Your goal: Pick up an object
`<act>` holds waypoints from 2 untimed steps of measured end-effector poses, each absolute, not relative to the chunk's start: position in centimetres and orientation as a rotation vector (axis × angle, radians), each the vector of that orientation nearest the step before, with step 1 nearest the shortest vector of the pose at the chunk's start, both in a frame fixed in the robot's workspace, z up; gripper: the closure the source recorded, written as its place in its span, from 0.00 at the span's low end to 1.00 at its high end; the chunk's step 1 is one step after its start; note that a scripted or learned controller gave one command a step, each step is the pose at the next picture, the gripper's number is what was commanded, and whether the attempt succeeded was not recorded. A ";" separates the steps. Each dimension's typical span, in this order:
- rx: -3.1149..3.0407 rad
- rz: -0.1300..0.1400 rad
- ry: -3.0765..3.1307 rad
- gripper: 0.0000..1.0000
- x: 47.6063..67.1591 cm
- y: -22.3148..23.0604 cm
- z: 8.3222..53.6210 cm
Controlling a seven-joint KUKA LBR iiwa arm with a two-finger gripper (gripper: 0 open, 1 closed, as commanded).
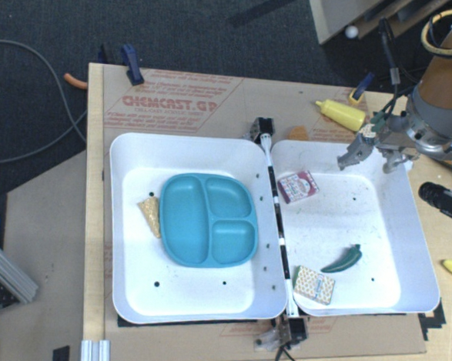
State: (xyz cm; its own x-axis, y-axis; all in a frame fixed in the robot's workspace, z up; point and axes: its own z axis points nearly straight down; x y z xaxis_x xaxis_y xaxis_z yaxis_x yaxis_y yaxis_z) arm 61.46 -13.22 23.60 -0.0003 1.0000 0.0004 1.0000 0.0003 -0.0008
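Note:
My gripper (370, 160) hangs over the far edge of the right bin (408, 227), open, with nothing between its fingers. In that bin lie a maroon and white packet (297, 185) near the far left corner, a green pepper (344, 259) toward the front, and a small patterned box (314, 285) at the front left. The packet is left of the gripper and nearer the front. The left bin (126, 169) holds a blue divided plate (208, 218) with a tan wedge (151, 213) against its left side.
A yellow bottle (340, 112) lies on the cardboard behind the right bin. Blue clamps (131, 63) grip the board's far edge. A black bracket (263, 129) sits at the far end of the ridge between the bins.

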 end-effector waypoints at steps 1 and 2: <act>-2.219 0.001 -2.221 0.00 63.0 -10.8 15.1; -2.223 -0.006 -2.224 0.00 62.9 -9.9 8.9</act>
State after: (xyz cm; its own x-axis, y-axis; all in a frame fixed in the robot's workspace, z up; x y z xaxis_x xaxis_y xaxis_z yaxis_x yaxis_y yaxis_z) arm 62.86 -9.89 8.86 -0.0005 1.0000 0.0005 1.0000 0.0005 0.0048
